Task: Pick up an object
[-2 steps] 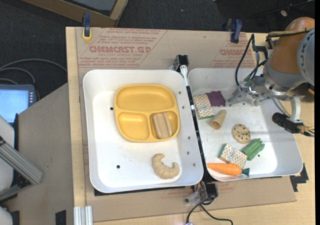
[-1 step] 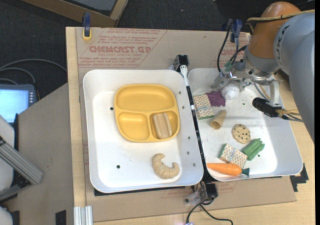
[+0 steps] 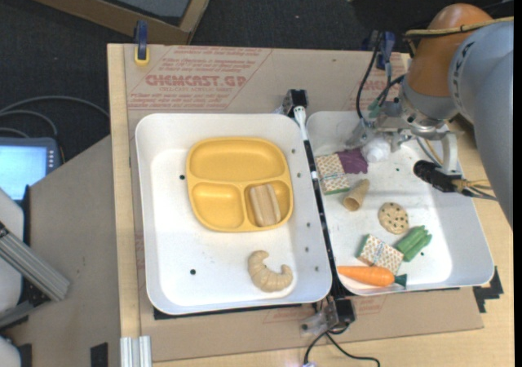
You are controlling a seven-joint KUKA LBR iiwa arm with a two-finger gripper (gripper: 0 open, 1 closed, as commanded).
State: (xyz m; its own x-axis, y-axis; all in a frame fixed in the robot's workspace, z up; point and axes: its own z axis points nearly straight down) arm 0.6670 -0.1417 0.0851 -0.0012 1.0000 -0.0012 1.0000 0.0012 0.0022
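Purple object (image 3: 354, 161) is lying at the upper left of the right bin (image 3: 469, 263), with the hand (image 3: 377, 143) hovering just beside it; nothing is looking lifted yet, so grasping and raising are remaining. Its grip state, I cannot tell.

Brown bench (image 3: 204, 80) carries two white bins side by side: left bin (image 3: 159, 218), right bin (image 3: 465, 235).

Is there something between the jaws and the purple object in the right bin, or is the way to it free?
Nothing visible blocks it. The gripper is low in the right bin, right beside the purple object. A patterned packet touches the purple object on its far side, away from the gripper, so it may be disturbed.
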